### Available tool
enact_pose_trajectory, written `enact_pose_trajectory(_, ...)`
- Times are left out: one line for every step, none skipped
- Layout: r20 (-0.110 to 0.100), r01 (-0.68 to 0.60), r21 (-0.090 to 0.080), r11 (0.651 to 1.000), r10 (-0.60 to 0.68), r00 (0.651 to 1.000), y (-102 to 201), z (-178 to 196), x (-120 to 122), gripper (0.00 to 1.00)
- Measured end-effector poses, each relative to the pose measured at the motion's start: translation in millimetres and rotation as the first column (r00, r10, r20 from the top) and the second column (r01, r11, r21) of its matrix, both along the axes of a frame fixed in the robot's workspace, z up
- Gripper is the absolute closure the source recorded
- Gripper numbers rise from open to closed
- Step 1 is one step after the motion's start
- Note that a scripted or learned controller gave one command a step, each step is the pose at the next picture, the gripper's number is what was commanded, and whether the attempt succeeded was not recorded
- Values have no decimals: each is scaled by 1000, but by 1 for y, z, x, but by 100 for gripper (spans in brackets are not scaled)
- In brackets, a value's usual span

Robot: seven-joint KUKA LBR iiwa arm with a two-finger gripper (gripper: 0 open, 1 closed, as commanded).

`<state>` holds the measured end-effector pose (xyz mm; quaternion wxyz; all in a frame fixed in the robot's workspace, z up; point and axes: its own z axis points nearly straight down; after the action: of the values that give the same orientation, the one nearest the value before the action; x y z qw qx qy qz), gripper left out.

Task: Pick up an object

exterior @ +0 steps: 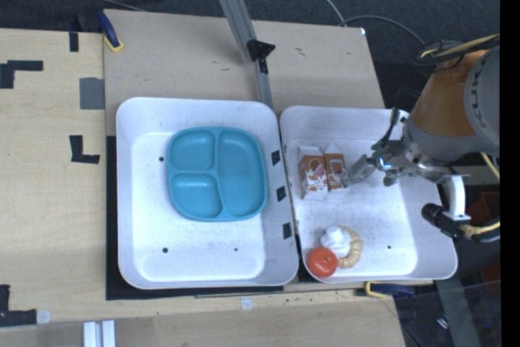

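Two bins point(130, 175), pincer point(357, 172) beside snack packet point(322, 173)

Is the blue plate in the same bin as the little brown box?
No, the blue plate lies in the left bin; the brown box lies in the right bin.

Arm reaching in low over the right bin

The grey arm point(455, 122), with its orange band above the wrist, comes in from the right side and leans over the right bin point(406, 256). Its gripper point(359, 168) points toward the bin's middle, low above the floor, near the bin's far half.
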<state>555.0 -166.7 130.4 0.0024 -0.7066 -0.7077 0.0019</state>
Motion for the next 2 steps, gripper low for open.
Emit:
enact_pose_trajectory(3, -2, 0, 1000, 2, 1000, 0, 13, 1, 100)
enact_pose_trajectory(11, 0, -2, 1000, 0, 1000, 1, 76, 1, 100)
